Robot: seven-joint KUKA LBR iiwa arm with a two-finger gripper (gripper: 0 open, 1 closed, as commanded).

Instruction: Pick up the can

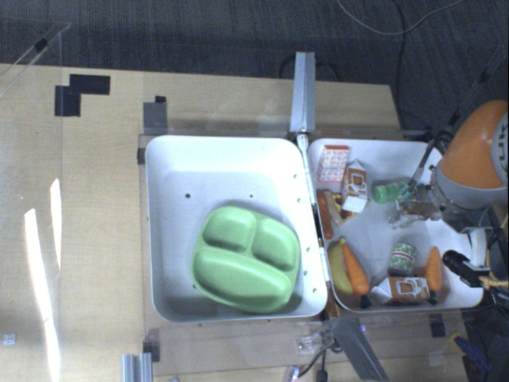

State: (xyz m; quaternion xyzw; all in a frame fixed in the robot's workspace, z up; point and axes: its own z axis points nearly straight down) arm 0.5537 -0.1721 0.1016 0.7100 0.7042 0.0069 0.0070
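Observation:
The can (403, 256) is small, with a green and white label, and stands in the lower middle of the right bin (374, 229). My gripper (413, 207) hangs over the bin's right half, above and slightly right of the can and apart from it. A small green object (387, 191) lies just left of the gripper. The grey arm with its orange band (475, 153) reaches in from the right edge.
Around the can lie a carrot (433, 267), a brown box (407, 290), another carrot (355, 267) and a banana (340, 267). A red and white carton (334, 164) and a brown packet (355, 183) sit at the bin's top left. A green divided plate (246, 257) lies in the left bin (175, 213).

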